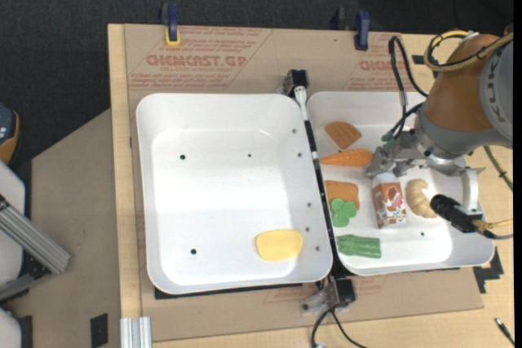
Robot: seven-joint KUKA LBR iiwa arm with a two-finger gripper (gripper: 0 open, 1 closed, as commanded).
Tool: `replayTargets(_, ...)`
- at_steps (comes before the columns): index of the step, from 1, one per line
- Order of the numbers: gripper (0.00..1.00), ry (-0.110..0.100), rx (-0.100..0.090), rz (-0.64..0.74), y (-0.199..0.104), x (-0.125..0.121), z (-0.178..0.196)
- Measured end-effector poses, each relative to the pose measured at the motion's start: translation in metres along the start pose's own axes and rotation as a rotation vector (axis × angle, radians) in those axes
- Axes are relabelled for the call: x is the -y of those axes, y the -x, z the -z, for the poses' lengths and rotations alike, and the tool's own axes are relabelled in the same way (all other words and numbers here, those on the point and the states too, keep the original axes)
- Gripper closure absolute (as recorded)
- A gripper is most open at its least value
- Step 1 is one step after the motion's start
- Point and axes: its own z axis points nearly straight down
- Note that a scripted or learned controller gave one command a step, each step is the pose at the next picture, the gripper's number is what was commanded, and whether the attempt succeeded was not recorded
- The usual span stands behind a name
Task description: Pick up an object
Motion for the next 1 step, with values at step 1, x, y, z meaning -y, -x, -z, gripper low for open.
replayTargets(1,1.0,0.011,-0.003,0.012,-0.0799,-0.0619,0.0863)
